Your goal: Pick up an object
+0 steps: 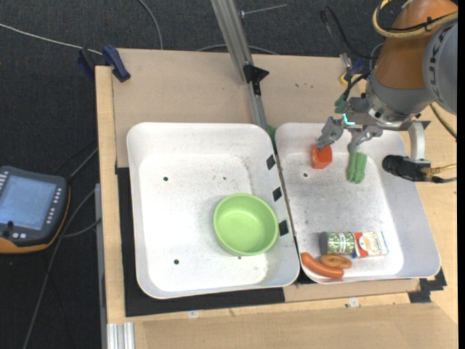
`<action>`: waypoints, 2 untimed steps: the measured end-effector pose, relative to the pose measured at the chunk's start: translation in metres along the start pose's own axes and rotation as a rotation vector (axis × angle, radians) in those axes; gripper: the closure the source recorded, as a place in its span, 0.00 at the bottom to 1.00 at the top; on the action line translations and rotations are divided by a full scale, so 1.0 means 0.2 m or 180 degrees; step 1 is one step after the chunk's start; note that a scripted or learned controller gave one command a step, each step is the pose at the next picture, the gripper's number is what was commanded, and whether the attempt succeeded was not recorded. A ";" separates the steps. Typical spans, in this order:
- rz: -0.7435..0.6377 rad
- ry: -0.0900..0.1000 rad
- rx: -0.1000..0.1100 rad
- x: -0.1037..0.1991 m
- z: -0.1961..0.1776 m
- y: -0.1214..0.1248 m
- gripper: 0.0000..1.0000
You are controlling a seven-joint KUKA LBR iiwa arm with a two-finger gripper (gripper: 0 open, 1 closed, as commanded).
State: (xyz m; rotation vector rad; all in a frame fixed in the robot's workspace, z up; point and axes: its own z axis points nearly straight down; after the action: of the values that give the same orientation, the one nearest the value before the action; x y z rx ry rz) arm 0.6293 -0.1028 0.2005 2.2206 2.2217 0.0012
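Worktop with two white bins; fingers [341,138] apart over right bin's [407,217] far edge, straddling orange block [321,156] and green piece [356,167]. Risk: closing between both, gripping neither.

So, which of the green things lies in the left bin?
The round green bowl. It sits alone in the left bin; the long green piece lies in the right bin, under the gripper.

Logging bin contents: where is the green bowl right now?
The green bowl sits in the left bin, toward its lower right corner, close to the divide with the right bin.
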 end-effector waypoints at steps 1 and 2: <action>0.0000 0.0000 0.0001 0.00 0.00 0.00 0.00; 0.0003 0.0001 0.0018 -0.04 0.29 0.00 0.00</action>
State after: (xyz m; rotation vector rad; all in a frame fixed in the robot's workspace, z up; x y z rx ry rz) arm 0.6302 -0.1107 0.1420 2.2244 2.2237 -0.0046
